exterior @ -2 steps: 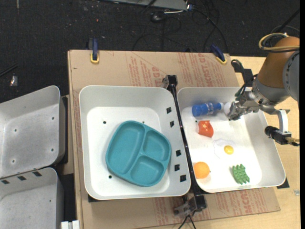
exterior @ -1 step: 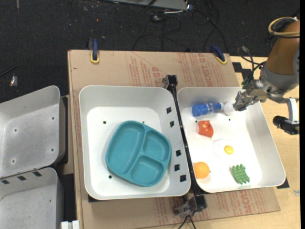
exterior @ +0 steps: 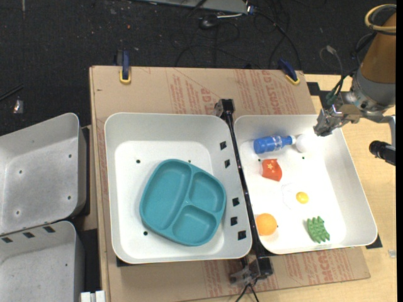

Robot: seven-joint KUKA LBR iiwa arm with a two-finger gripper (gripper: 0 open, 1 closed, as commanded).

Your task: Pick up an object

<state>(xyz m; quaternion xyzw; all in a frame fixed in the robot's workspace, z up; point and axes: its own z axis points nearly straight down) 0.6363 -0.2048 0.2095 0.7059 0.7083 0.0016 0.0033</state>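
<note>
In the right bin lie a blue bottle with a white cap, a red block, a small yellow piece, an orange ball and a green ridged piece. My gripper hangs over the bin's far right corner, up and to the right of the bottle's cap, apart from every object. Nothing shows between its fingers.
The left bin holds a teal divided plate. A black divider with clips runs between the bins. Both bins rest on a cardboard sheet. Spare white trays lie off to the left.
</note>
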